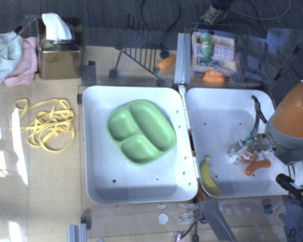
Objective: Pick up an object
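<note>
Banana (208, 175) nearest camera, lying in right bin (217, 110) at front-left corner: yellow, curved, smooth skin. Orange-red sausage-shaped piece (256, 167) further right on bin floor, glossy, rounded ends. My tool (242, 150) low over bin floor, just beside that piece, amid small crumpled white-and-red bits. Cannot tell tool state; too blurred. Judgement: nothing lifted, pick not yet done; grasp and raise both left. Left bin (96, 180) holds green tray (141, 131): 3 shallow compartments, matte plastic, soft rounded rim. Bins white, hard, shallow.
</note>
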You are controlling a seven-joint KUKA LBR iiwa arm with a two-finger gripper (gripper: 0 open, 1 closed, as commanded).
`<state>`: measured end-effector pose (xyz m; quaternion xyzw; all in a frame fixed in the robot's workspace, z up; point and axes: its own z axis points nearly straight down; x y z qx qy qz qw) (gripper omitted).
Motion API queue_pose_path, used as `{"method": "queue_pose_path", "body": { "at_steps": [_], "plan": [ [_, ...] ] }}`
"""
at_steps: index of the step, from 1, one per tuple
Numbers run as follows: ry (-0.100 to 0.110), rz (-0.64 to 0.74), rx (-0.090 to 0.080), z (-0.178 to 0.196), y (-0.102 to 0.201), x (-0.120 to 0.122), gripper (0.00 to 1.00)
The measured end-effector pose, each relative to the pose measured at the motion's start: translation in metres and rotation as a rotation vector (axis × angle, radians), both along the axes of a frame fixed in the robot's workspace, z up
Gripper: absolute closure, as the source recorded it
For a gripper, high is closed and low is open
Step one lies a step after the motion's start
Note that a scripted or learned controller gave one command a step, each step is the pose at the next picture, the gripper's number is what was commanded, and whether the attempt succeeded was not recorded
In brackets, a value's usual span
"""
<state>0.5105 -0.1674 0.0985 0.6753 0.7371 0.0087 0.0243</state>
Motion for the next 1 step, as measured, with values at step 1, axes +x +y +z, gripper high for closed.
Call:
{"method": "queue_pose_path", "body": {
  "at_steps": [1],
  "plan": [
    [0.000,0.006,0.007,-0.0002,-0.0093,-0.0070,0.00]
  ]
}}
